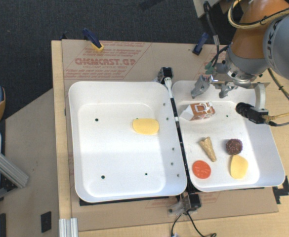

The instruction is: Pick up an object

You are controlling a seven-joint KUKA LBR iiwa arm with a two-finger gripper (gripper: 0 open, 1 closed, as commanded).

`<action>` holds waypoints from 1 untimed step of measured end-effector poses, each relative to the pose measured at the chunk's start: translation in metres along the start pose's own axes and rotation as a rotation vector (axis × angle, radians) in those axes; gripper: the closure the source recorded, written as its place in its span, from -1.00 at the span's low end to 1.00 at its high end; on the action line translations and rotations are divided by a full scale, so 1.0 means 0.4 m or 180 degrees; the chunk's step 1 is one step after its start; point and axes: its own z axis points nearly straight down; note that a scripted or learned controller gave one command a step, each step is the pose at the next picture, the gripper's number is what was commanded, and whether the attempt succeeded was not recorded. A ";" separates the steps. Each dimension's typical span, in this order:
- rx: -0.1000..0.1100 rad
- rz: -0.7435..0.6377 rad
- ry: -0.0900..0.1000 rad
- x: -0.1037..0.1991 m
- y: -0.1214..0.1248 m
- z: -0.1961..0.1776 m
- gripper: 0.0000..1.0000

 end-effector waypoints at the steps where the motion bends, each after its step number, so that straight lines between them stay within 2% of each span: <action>1: 0.0048 0.0049 -0.0010 -0.063 -0.014 0.153 -1.00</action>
